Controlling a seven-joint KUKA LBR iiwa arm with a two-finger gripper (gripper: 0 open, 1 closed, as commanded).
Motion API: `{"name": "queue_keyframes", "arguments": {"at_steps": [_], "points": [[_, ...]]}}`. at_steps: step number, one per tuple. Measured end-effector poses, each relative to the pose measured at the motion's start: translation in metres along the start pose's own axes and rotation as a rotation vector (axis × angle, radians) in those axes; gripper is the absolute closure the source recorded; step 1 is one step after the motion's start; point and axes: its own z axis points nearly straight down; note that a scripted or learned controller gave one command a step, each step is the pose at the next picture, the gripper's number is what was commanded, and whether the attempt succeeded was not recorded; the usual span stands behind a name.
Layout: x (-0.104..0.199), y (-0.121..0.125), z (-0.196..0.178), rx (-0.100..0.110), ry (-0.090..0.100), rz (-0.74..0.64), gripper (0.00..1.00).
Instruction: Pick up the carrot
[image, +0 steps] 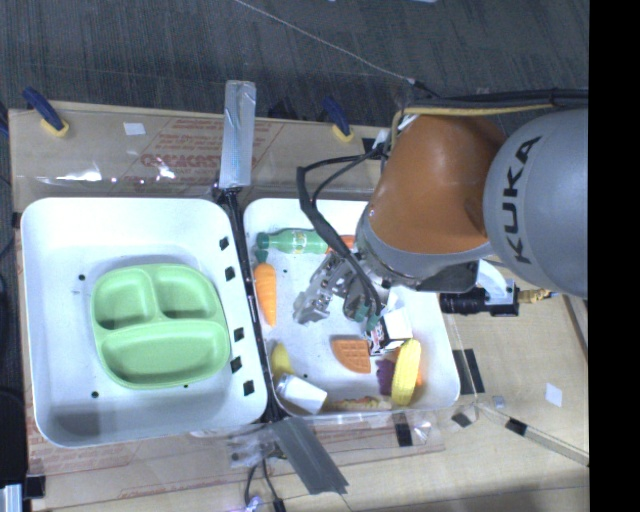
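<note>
Camera view. Gripper (318, 298) hanging low over the right bin (436, 330), near its middle, reached in from 3 o'clock under the bulky grey-and-orange wrist. Fingers (305, 308) look slightly parted, a narrow gap at most, with nothing seen between them; metal blurs together there, so the width is only a judgement.

Carrot (265, 292) lying flat on the bin floor at 9 o'clock from the gripper, just beside it and apart from it, close against the left wall of the right bin. Not lifted, not touched. Judged: approach about done, grasp and lift both left to do; a short shift toward 9 o'clock and a descent seem needed first.

Look of the carrot: orange, tapered, long axis running 12 to 6 o'clock, a small green tuft at the 12 o'clock end. Smooth and toy-like.

Around it: green bottle (290, 241) at 12 o'clock of the carrot, lying across. Waffle-like orange piece (351, 353) at 5 o'clock of the gripper, yellow item (405, 370) further toward 4 o'clock. Green divided plate (158, 323) in the left bin (40, 300), well apart at 9 o'clock.
</note>
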Motion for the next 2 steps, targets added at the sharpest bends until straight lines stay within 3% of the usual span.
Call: {"name": "queue_keyframes", "arguments": {"at_steps": [1,2], "points": [[-0.001,0.001,-0.01,0.0,-0.001,-0.005,1.0],[-0.022,0.051,0.055,0.006,0.01,0.316,1.0]]}}
